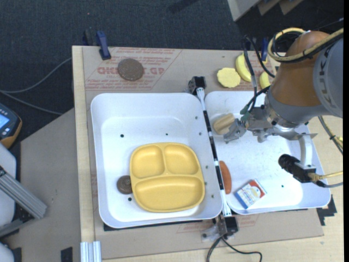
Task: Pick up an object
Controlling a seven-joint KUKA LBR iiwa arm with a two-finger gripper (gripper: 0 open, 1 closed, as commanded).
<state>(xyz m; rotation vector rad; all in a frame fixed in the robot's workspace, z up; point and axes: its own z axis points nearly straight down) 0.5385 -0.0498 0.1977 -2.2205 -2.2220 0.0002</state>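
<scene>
Two shallow white bins sit side by side on a cardboard-covered table (82, 146). The left bin (109, 113) holds a yellow divided tray (165, 176) with a small brown disc (124, 185) touching its left edge. The right bin (272, 192) holds a tan bread roll (222, 123) near its upper left corner, an orange sausage (224, 176) along its left wall, and a small white carton (250, 192) near the front. The grey and orange arm (300, 81) reaches in from the right. Its end effector (237, 131) hovers just beside the roll; whether it is released or clenched cannot be told. Yellow toy pieces (229, 77) lie on the table behind the right bin.
</scene>
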